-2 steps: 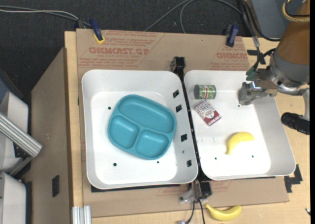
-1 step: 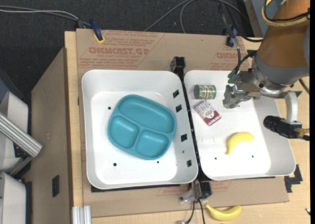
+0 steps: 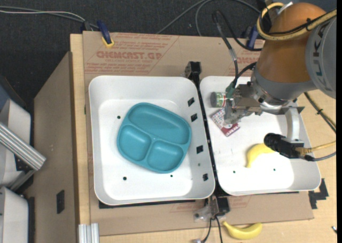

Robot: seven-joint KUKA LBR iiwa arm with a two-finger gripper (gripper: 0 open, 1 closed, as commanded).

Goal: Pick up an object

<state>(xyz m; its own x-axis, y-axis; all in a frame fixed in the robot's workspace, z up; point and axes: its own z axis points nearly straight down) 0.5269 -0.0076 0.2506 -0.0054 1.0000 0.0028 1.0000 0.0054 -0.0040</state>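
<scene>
Gripper sits low in the right white bin, over a small red-and-white flat packet - grip state cannot be told. A yellow plastic banana lies near; a teal divided plastic plate is in the left white bin.

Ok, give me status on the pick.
Hand down in right bin, at red-and-white packet. Packet lies on bin floor. Banana nearby, clear of hand.

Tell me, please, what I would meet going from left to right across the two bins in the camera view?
First the teal divided plate → red-and-white packet → yellow banana.
</scene>
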